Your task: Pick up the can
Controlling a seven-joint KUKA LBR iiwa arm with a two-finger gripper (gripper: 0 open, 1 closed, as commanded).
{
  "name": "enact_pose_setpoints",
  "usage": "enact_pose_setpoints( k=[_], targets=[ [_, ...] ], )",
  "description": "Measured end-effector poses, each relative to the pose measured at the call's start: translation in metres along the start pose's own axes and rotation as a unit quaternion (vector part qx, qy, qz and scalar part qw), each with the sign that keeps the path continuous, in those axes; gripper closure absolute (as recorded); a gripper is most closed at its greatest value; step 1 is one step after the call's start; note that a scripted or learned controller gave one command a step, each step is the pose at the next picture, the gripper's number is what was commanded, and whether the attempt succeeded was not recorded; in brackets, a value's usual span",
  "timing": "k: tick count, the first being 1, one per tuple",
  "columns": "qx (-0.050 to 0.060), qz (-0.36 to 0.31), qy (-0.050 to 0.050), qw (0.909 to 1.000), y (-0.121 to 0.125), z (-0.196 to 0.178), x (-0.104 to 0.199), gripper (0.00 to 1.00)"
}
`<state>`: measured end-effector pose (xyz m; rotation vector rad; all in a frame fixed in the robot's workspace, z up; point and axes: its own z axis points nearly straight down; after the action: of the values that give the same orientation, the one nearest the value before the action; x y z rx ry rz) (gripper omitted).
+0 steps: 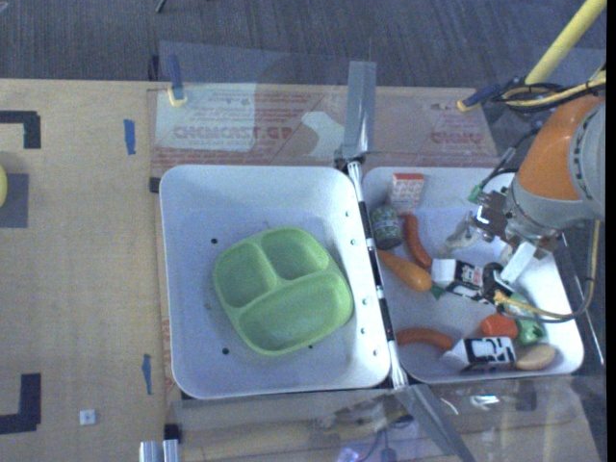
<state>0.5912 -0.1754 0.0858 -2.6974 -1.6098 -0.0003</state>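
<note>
- Nearest in the right bin (449,189), a black-and-white box (489,352) lies along the near wall, with a tan lump (537,357) just to its right and a red sausage (423,337) to its left.
- Just beyond these lie a small red piece (499,324) and a green piece (529,332), side by side.
- In the left bin (202,210), a green plate (284,290) with three compartments lies a little right of the middle.
- Further in, a carrot (405,271) lies at a slant near the right bin's left wall, and a small white box (463,275) lies to its right.
- The gripper (478,227) hangs over the right half of the right bin, on the grey arm (563,157) with its orange band. I cannot tell whether it is open or closed, and nothing shows in its grasp.
- The can (386,225) is in the far left part of the right bin, close against the left wall and just beyond the carrot's left end.
- The can's long axis runs roughly near to far. I cannot tell for certain whether it stands or lies, nor which end is the top.
- It looks short and rounded, dark grey-green, with a mottled label too blurred to read.
- A second sausage (417,241) lies just right of the can, between it and the gripper, which is well apart from the can.
- Furthest, a red-and-white carton (407,189) stands by the far wall, just beyond the can.
</note>
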Motion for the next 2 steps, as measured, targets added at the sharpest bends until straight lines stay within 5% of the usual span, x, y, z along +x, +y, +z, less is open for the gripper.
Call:
enact_pose_setpoints(
  k=[1,2],
  targets=[
    [-0.002,0.002,0.001,1.0000,0.002,-0.011,-0.001,1.00],
    [-0.001,0.030,-0.001,0.9995,0.067,-0.007,-0.001,1.00]
  ],
)
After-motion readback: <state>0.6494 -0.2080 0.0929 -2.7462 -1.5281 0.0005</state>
